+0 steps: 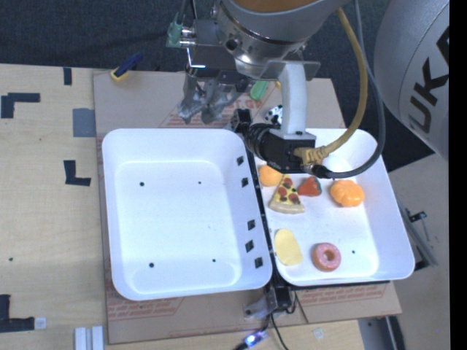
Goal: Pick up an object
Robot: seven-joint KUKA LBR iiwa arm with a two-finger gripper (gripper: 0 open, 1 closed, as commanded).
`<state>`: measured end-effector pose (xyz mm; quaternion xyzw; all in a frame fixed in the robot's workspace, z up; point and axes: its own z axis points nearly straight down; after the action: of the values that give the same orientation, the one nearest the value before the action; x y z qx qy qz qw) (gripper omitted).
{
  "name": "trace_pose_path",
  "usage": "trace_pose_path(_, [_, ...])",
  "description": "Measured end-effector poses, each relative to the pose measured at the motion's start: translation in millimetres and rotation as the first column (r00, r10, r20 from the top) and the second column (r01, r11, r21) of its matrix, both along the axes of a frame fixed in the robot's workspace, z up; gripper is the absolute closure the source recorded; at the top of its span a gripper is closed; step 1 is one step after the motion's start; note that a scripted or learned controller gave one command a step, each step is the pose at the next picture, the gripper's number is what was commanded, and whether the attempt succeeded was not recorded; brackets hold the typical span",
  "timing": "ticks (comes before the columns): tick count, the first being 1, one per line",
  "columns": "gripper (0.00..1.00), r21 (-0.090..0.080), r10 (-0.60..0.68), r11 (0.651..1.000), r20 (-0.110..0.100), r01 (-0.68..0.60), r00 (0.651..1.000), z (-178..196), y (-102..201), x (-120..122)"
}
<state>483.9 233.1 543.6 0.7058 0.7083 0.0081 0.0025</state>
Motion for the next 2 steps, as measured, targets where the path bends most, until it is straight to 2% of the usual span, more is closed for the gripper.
trace_pose_path(1, [1.0,-0.017,-0.006,1.0,-0.031,0.006,0.999,-155,-31,-2])
trace_pose_path(2, [1.0,-0.009,0.0,1.0,-0.015,0.0,1.0,-156,2,38])
